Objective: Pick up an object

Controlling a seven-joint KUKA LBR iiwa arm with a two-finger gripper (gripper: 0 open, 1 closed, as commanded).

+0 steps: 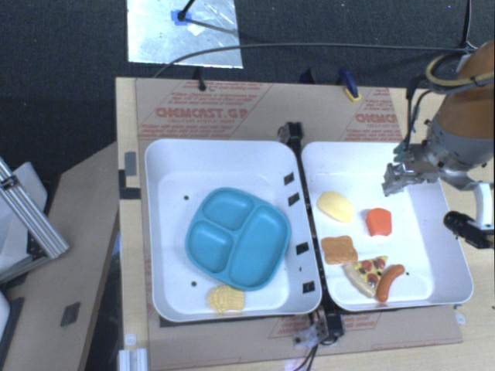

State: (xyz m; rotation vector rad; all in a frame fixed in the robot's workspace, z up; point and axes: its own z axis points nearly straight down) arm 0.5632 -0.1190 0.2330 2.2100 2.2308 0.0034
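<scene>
Arm: grey, orange band above the wrist, enters at the right edge of the frame, upper right | Wrist: angled down and toward the left | Hand (393,181): dark metal, right of frame centre, just below the wrist, tip pointing lower left | Grip: nothing seen between its tips

Grey arm (464,141); orange band; dark metal tool (396,178).

The arm (464,114) is running off the right edge, its upper links cut away. The claw (396,178) is showing too small and dark to read. The pizza slice (366,273) is lying partly under the sausage (389,280). The counter (232,103) is extending past the bottom edge.
</scene>
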